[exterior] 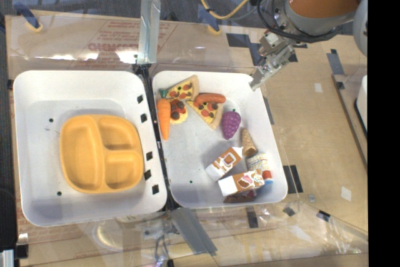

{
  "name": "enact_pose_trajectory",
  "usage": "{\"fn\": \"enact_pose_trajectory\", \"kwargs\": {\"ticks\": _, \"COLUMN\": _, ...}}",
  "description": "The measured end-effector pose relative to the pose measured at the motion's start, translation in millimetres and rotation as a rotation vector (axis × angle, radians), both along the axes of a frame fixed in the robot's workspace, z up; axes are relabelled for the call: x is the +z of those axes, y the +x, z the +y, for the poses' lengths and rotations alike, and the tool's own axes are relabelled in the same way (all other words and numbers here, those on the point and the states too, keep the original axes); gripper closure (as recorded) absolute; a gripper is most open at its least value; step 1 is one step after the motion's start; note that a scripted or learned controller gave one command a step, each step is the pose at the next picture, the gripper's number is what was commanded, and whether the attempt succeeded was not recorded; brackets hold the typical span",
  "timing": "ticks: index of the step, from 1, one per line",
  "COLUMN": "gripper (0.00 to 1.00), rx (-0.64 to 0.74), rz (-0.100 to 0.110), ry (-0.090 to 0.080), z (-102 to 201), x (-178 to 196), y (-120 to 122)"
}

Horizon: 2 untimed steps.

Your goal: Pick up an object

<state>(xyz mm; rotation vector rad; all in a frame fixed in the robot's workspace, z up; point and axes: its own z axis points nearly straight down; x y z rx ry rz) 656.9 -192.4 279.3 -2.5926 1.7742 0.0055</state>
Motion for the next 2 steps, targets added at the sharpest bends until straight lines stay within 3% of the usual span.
{"fn": "enact_pose_trajectory", "kwargs": {"ticks": 2, "gripper": 1.00, "rx": 0.358, "rz": -0.006, "ry": 0.000, "z": 3, "x": 4, "y": 1}}
